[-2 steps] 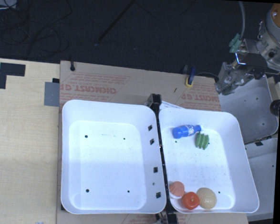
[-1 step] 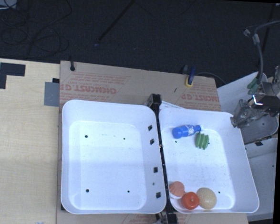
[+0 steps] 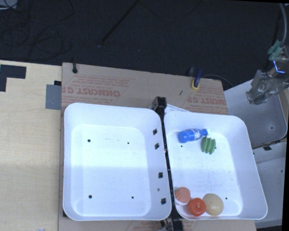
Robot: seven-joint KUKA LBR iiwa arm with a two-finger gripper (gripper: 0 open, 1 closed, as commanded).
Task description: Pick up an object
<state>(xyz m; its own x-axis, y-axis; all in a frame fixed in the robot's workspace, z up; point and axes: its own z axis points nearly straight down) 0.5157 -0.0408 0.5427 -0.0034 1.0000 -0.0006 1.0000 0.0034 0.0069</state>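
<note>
Judging by looks, your small blue plastic bottle (image 3: 192, 135) at eleven o'clock in the right white bin (image 3: 252, 167) seems light, stiff, slippery; grip mid-body. The tool's (image 3: 262, 90) state: cannot tell.

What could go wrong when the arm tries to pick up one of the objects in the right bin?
1. The red ball, the tan ball and the pink piece crowd together in the near corner of the right bin; closing fingers may hit the wall or push a neighbour away.
2. The blue bottle lies on its side and could roll from a grasp.
3. The green object lies close beside the bottle, so reaching for one might bump the other.
</note>
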